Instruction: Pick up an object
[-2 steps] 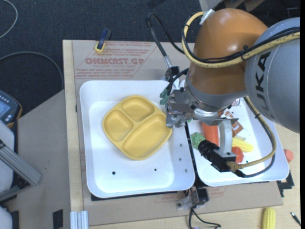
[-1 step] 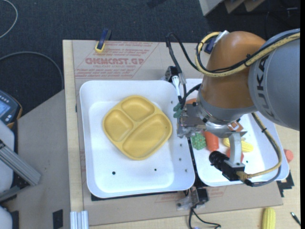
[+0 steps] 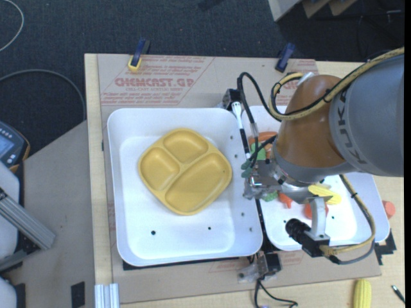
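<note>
Nearest you, at the front edge of the tabletop (image 3: 192,281), a corn cob (image 3: 361,294) lies outside both bins, out of play. Just beyond it, the right bin (image 3: 282,233) is where the work is: the arm's orange band (image 3: 308,127) and grey body (image 3: 376,120) hang over it and hide most of the floor. Around the wrist you can make out small pieces, an orange one (image 3: 286,201) near the bin's left wall, a yellow one (image 3: 324,193) beside it, another orange bit (image 3: 388,206) at the far right rim, and something green (image 3: 257,149) under the wrist. The end effector (image 3: 257,186) sits low by the divider between the bins; its state you cannot tell from here, since the wrist and cables cover it.

Judge this as the descent or grasp attempt, nothing lifted yet that you can confirm. The next move calls for a close and a straight lift clear of the bin wall, then a check that something comes up.

Farther left, the left bin (image 3: 128,172) holds a yellow divided plate (image 3: 185,171), lying flat and untouched.
</note>
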`<state>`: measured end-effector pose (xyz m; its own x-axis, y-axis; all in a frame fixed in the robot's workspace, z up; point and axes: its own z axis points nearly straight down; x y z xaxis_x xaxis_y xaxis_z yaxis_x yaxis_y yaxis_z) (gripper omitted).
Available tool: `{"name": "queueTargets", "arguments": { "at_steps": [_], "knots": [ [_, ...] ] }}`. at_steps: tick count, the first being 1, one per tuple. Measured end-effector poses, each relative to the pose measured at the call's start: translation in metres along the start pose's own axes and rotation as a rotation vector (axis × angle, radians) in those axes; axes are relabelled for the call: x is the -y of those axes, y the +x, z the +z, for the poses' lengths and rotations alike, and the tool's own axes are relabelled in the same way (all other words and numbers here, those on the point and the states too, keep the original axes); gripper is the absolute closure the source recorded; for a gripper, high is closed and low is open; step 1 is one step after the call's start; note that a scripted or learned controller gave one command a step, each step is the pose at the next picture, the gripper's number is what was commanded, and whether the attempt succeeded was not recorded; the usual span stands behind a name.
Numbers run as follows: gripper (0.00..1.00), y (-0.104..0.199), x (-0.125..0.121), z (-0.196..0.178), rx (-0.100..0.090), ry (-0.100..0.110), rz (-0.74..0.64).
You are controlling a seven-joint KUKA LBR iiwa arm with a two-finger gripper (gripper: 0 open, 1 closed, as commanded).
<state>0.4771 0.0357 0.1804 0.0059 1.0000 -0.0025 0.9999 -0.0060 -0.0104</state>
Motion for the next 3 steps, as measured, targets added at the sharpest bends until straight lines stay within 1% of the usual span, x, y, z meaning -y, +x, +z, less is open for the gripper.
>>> {"name": "queueTargets", "arguments": {
  "at_steps": [1,2,3],
  "knots": [
    [1.00,0.064,-0.001,-0.104,-0.004,-0.018,-0.011],
    [1.00,0.016,-0.044,-0.021,-0.002,-0.006,-0.001],
    [1.00,0.057,-0.011,-0.068,-0.004,-0.013,-0.011]
  ]
}}
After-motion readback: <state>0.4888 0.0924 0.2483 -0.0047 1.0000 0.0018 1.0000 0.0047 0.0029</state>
